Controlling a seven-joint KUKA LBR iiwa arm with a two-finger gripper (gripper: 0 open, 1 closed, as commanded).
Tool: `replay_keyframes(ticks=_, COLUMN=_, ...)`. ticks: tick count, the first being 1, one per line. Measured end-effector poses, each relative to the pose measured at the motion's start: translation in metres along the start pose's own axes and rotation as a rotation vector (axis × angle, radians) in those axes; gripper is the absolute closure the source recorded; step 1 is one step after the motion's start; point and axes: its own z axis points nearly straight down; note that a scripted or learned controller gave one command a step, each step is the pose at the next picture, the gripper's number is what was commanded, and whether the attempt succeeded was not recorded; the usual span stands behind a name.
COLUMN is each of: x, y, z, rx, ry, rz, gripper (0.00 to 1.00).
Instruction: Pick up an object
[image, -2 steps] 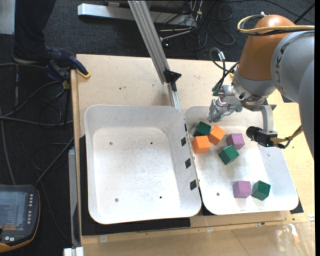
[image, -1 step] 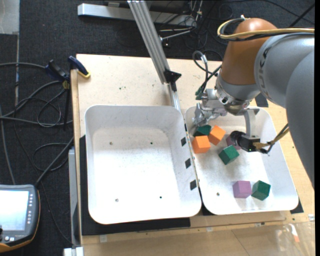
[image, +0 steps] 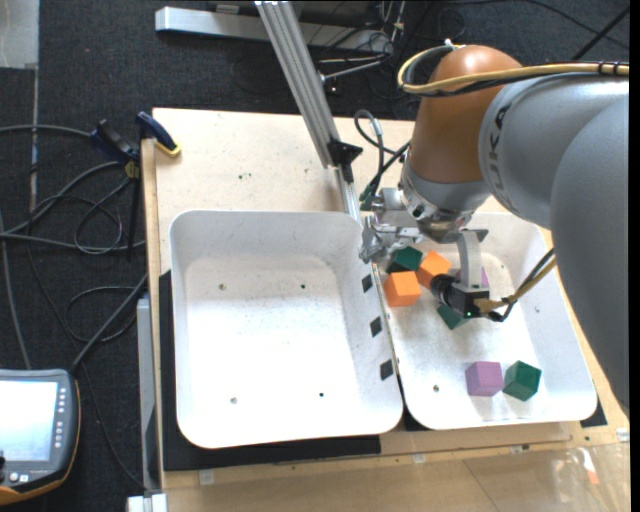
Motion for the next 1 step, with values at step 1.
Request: replay_keyframes(ticks=1, x=0.0455, y=-0.0146, z=-0.0076, rx=-0.001, ry=0.001, rz=-0.001, gripper=1.0)
